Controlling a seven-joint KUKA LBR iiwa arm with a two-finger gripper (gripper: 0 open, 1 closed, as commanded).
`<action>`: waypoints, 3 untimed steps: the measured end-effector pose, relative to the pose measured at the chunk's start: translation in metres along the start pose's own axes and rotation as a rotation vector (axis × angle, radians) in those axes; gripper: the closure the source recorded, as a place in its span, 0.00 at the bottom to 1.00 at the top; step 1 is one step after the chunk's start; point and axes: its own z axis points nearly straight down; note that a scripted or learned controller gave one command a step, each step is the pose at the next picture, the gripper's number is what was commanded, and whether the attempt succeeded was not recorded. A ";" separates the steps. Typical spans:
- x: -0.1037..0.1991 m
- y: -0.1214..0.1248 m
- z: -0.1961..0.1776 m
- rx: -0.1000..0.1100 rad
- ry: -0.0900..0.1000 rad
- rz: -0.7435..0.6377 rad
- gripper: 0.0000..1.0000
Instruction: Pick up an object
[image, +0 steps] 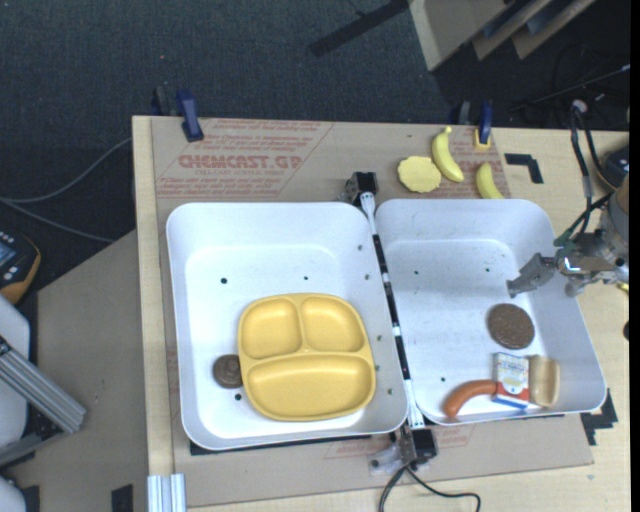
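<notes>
Lying at the near edge of the right bin (480, 225), an orange sausage (468, 396), a small carton (511, 375) and a bun (544, 380) are sitting below a brown patty (511, 325), which is resting just beneath the gripper (535, 272), fingers seemingly spread and pinching nothing.

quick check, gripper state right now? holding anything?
Gripper: at the right bin's right edge, above the brown disc; nothing visibly held. Open or shut cannot be told.
</notes>
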 end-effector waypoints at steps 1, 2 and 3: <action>-0.024 0.029 0.131 0.001 0.009 -0.003 0.00; -0.031 -0.038 0.128 0.005 0.010 -0.001 0.00; -0.028 0.010 0.129 0.004 0.010 -0.006 0.00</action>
